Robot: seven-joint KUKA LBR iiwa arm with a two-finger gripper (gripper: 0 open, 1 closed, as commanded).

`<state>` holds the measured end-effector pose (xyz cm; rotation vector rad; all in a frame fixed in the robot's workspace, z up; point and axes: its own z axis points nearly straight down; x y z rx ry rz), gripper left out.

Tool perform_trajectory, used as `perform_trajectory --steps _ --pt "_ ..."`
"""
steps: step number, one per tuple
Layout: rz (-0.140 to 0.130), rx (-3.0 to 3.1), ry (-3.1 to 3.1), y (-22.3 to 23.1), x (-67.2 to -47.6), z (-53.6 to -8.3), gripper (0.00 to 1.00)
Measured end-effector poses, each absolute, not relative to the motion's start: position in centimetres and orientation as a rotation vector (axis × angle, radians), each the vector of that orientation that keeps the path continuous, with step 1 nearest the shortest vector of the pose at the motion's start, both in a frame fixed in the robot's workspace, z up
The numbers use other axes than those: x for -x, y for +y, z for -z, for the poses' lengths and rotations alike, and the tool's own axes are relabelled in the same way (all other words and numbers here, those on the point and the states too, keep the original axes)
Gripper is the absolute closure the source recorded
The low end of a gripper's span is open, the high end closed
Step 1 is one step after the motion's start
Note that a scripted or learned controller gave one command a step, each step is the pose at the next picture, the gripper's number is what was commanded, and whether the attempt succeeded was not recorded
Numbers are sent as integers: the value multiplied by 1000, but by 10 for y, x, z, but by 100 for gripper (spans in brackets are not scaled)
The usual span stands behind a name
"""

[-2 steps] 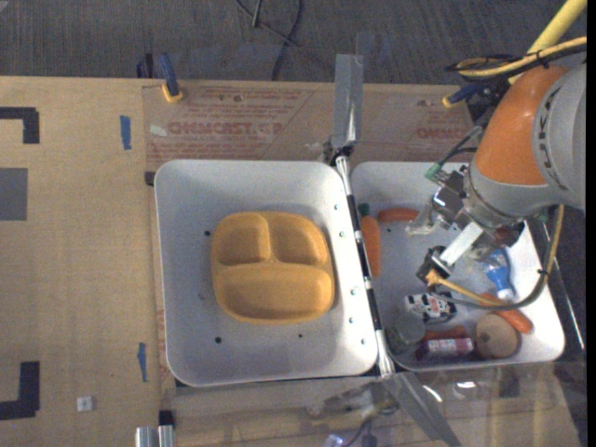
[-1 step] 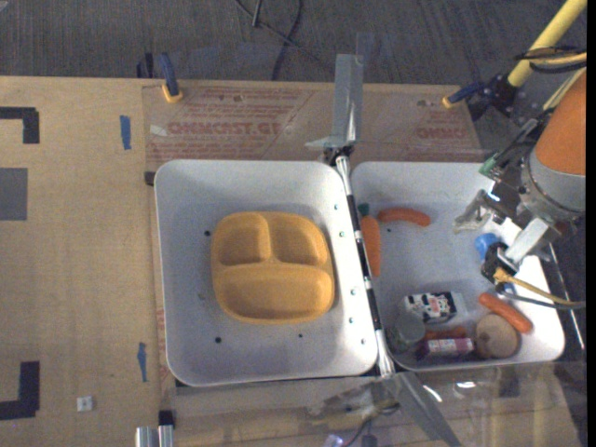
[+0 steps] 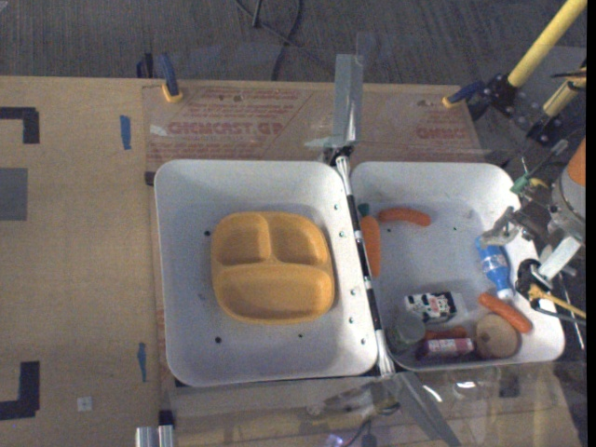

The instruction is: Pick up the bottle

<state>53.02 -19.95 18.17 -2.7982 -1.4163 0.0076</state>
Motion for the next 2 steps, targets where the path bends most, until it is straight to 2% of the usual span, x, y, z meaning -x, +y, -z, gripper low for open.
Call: perform_trajectory --steps 1,2 --pt "-11 2798 -1410 -201 -529 -190 100" --pt "13 2832 -1353 -214 -526 -101 100"
